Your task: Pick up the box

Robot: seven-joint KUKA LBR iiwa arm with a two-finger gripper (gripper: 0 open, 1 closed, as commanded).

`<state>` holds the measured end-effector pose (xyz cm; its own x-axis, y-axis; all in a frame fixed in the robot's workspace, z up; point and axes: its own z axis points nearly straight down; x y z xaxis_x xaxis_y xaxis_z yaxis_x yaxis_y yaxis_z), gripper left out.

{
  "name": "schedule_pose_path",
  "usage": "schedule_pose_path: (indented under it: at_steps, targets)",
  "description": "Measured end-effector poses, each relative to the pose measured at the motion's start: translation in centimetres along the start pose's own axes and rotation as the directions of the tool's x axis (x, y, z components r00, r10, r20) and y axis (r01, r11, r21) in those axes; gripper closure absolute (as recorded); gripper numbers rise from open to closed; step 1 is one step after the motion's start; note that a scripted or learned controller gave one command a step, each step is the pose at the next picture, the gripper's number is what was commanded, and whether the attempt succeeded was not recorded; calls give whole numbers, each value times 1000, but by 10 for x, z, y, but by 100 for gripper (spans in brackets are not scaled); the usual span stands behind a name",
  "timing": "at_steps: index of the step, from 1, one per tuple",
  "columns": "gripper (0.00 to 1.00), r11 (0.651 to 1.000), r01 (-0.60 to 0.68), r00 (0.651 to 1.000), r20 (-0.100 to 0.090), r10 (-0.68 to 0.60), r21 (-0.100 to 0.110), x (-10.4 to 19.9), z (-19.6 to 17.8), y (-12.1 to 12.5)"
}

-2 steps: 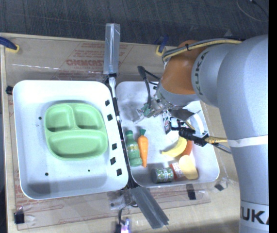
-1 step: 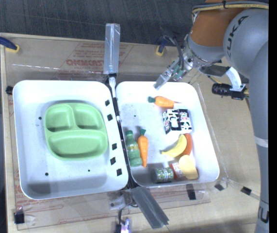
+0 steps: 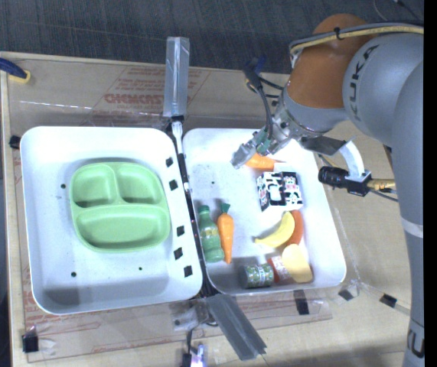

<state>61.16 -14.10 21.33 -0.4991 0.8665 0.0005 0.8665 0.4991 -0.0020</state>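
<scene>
Wooden counter on dark carpet carries two white bins. Whether the tool is apart or together, I cannot tell; the box lies just below-right of it.

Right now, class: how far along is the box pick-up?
Done: the gripper has reached the right bin, near its upper edge. In hand: nothing visibly held; it sits beside an orange item. Left: the box lies flat below it, ungrasped and unlifted.
</scene>
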Motion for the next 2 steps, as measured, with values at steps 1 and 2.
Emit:
schedule_pose_path:
  at_steps: [1,2]
  targets:
    - [100,995,-104,995,-1,104,1,-1,14,-11]
    - [100,846,-534,846,0,534,-1,-71,-35,-14]
